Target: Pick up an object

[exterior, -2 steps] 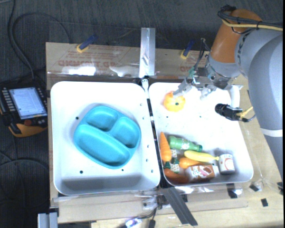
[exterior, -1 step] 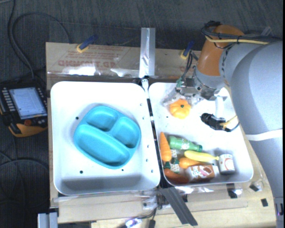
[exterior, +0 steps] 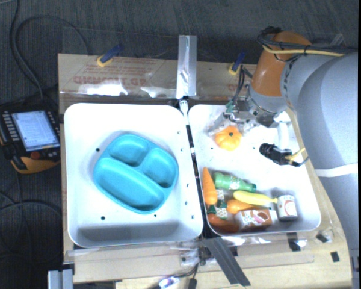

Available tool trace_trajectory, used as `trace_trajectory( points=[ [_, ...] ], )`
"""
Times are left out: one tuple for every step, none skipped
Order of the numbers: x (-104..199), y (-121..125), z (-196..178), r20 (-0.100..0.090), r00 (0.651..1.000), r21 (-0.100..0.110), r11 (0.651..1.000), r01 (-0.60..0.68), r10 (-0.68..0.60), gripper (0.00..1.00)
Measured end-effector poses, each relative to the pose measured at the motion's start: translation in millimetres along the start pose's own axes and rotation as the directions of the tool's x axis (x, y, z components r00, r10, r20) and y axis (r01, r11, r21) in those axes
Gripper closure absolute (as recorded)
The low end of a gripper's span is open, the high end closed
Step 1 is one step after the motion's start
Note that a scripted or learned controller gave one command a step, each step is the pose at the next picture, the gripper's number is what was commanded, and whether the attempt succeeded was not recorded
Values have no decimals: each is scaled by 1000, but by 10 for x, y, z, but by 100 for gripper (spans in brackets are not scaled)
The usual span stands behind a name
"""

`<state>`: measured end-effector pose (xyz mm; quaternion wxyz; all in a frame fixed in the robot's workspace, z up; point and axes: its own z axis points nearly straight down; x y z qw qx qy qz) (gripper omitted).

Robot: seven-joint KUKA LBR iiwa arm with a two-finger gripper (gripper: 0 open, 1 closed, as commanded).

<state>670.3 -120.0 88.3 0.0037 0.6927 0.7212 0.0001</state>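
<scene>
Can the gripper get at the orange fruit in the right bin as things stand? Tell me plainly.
Probably yes. The gripper is right above the orange fruit at the far end of the right bin. The fruit lies alone on bare floor, apart from the pile of toy food at the near end.

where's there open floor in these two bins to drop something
Left bin: bare floor rings the blue divided tray, widest along the near wall. Right bin: a bare strip between the orange fruit and the food pile. The near end is crowded.
</scene>
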Motion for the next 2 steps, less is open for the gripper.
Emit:
trace_trajectory(
  points=[
    [3,7,-101,2,1000,-1,1000,2,-2,100],
    [839,-186,-954,-5,1000,7,1000,12,-12,100]
  ],
)
